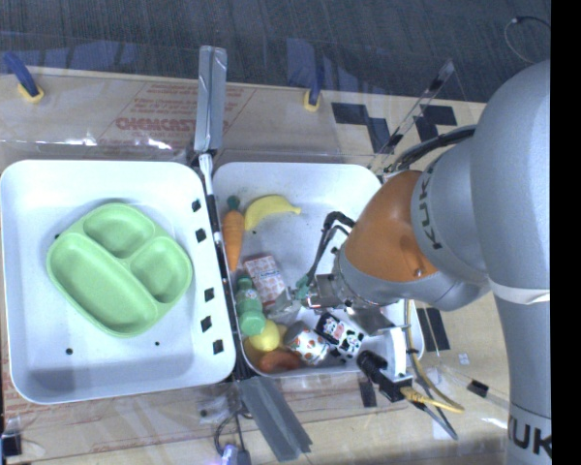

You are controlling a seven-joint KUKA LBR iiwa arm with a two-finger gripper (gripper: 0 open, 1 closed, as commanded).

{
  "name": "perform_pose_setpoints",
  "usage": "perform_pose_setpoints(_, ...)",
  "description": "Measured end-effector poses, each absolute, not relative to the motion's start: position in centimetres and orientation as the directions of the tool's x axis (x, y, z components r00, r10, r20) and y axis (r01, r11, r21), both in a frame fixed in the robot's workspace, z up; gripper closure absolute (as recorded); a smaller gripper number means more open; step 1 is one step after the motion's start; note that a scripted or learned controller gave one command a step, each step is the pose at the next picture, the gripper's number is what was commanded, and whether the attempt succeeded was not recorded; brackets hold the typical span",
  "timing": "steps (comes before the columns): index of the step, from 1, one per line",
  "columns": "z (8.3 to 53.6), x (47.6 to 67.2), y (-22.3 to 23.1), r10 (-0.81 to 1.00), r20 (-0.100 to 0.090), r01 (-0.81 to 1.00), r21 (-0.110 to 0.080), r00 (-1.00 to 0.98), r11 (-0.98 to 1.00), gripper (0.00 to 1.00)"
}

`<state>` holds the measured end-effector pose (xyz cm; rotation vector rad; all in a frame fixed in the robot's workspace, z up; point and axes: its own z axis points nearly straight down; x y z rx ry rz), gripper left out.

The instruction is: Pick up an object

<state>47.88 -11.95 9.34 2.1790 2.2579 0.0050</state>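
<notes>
The right bin (300,177) holds several small things: a yellow banana (268,208), an orange carrot (233,239), a red-and-white packet (264,274), a green bottle (249,308), a yellow lemon-like fruit (265,336), a reddish fruit (276,360) and a patterned can (308,346). My gripper (321,303) reaches down into the bin's near right part, just right of the packet and above a black-and-white dotted object (337,334). The orange wrist band and grey arm hide the bin's right side.
The left bin (39,356) holds a light green divided plate (121,266). A metal divider bar (210,100) stands between the bins at the back. Blue clamps sit at the bench's far edge (22,77).
</notes>
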Motion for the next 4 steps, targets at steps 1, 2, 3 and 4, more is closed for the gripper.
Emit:
perform_pose_setpoints(1, 9.1, 53.6, -11.3, 0.998, 0.001, 0.998, -0.004, 0.061, -0.061, 0.00)
perform_pose_setpoints(2, 9.2, 57.4, -12.0, 0.964, 0.000, 0.964, 0.000, -0.265, 0.265, 0.00)
perform_pose_setpoints(3, 9.2, 62.9, -11.8, 0.995, 0.000, 0.995, -0.003, -0.095, 0.095, 0.00)
perform_pose_setpoints(4, 9.3, 65.7, -14.8, 1.000, 0.000, 1.000, -0.001, -0.022, 0.022, 0.00)
